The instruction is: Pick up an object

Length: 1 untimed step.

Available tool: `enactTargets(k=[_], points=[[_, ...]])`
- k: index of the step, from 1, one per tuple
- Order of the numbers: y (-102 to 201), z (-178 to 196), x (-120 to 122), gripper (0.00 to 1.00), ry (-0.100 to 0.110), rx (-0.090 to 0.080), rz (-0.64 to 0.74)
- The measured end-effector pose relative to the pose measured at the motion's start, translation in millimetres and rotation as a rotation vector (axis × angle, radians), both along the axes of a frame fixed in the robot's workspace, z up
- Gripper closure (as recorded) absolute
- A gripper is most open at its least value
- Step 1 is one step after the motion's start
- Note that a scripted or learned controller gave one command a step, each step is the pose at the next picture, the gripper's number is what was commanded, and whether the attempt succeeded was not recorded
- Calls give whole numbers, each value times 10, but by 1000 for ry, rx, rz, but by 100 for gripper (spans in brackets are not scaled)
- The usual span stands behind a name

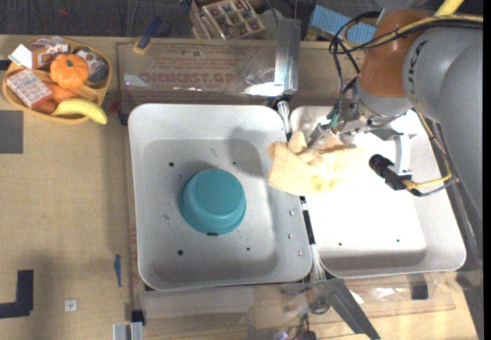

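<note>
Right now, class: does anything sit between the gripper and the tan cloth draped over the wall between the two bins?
Nothing visible does. The gripper is right at the upper end of the tan cloth, which lies across the divide between the bins. The teal bowl sits apart in the left bin, well off that path.

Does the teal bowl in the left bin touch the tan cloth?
Apart. The camera view shows bare white bin floor between the teal bowl and the tan cloth, which drapes over the divide between the bins.

Grey arm [453,77] from the right, orange-banded wrist bent down-left, hand [326,135] low, fingers hidden.
</note>
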<state>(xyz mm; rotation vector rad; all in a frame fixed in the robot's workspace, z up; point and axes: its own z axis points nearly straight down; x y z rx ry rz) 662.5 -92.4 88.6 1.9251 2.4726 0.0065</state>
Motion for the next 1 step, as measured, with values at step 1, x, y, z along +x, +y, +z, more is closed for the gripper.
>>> enactTargets(k=[1], points=[[-436,15,54,0,3,-1,-10]])
